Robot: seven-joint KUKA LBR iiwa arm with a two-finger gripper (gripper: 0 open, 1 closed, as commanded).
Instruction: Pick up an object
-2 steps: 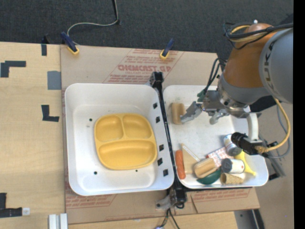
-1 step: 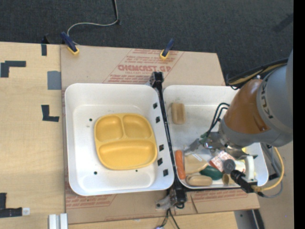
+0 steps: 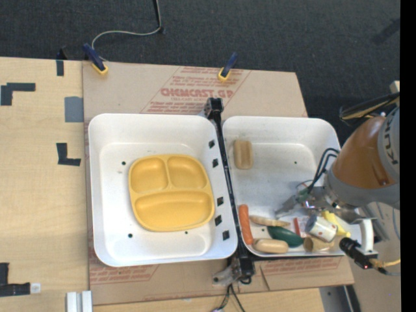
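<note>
The grey arm with its orange band [image 3: 364, 158] leans in from the right, over the near right corner of the right-hand shallow white bin [image 3: 279, 125]. Its claw [image 3: 300, 201] hangs low inside that bin, pointing left, just above the heap of small things gathered along the near wall. The metal fingers look slightly spread with nothing between them, though the view is too cluttered there to be sure, so I cannot tell whether they are apart or together.

The heap holds an orange carrot-shaped toy [image 3: 244, 221] lying along the bin's left wall, a pale tan bread-roll-shaped piece [image 3: 270, 245] against the near wall, a dark green pod-shaped piece [image 3: 286, 237] touching it, a slim cream stick-shaped piece [image 3: 268, 221] just behind those, and a white and yellow cylinder [image 3: 323, 229] beside the wrist. Well apart from the heap, a tan block like a slice of bread [image 3: 242, 153] lies near the far left corner of the same bin.

The left-hand shallow white bin [image 3: 104, 174] holds a yellow plastic plate with three compartments [image 3: 171, 192], lying flat at its middle. Both bins sit side by side on a brown cardboard sheet [image 3: 156, 86] clipped to the bench [image 3: 32, 174] by two yellow and blue clamps [image 3: 95, 58].
</note>
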